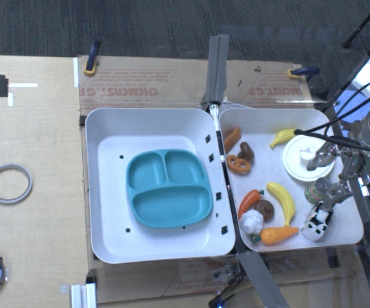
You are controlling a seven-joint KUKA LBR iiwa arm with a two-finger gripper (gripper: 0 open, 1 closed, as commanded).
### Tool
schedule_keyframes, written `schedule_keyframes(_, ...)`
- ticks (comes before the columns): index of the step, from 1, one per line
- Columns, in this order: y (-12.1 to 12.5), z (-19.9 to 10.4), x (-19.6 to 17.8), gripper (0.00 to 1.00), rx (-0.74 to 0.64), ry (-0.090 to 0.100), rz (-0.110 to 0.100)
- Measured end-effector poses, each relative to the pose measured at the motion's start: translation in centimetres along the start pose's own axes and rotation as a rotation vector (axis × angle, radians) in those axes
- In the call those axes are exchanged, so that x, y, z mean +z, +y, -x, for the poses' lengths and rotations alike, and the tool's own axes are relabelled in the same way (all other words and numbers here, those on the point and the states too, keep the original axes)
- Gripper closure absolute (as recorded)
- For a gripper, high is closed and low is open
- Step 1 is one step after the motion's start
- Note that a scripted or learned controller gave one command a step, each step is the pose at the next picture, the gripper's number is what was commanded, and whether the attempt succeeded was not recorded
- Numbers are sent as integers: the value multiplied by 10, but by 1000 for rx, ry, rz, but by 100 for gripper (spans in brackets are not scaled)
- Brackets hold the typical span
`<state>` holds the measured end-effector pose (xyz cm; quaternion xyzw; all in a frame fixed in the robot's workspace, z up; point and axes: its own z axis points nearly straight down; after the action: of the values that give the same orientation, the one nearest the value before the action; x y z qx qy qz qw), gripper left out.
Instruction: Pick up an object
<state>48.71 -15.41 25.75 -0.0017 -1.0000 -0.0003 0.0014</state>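
A teal divided plate sits in the left bin. Toy food crowds the right bin; a black-and-white cow toy lies at its near right corner, directly under the gripper. Its grip cannot be made out. Crowding risks a glancing miss.

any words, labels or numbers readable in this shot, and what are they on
Red print on the cardboard sheet behind the left bin: upside down and blurred, not legible.
Red print on the cardboard behind the right bin: also upside down and too blurred to read.
Blue divided plate, toy food and white round lid: no text visible.
No numbers or signs can be read.
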Motion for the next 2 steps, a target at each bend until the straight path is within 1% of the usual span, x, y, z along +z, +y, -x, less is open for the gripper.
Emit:
schedule_keyframes(1,6,5,169,0,-45,-1,0)
schedule_keyframes(2,8,6,163,100,-48,2,1)
